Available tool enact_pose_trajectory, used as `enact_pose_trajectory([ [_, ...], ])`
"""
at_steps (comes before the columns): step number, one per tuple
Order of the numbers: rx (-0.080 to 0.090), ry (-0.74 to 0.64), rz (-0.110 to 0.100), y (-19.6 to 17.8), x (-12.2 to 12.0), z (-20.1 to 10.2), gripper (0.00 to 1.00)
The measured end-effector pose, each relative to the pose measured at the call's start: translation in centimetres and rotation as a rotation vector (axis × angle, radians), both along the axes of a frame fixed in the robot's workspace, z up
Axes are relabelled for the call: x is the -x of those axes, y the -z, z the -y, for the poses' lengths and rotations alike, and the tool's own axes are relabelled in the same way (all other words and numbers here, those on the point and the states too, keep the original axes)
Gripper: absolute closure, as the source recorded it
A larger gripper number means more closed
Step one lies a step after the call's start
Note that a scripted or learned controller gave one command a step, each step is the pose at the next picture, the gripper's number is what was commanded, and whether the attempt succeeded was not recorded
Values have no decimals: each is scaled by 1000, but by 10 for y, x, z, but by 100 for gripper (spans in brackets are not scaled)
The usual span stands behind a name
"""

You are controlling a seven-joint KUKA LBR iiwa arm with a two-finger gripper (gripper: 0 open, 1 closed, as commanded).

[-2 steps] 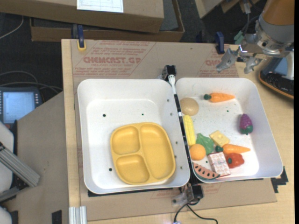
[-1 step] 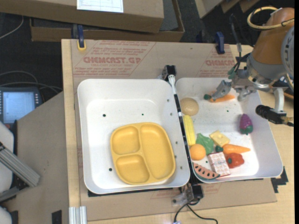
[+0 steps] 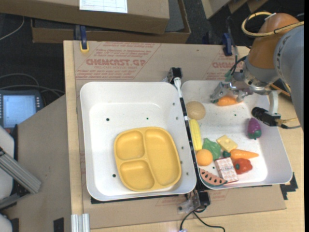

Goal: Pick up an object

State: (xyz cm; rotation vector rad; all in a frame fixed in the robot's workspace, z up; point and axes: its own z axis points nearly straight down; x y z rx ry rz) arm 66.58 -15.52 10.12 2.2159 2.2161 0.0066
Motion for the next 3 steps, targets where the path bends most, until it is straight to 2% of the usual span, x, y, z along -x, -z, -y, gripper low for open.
enact_pose_trajectory([
  [1,-1,-2,10,-13,-3,-2,100],
  [2,3,6,-3,-47,23,74,100],
  [3,-1,0,-6,-44,22,69,0],
])
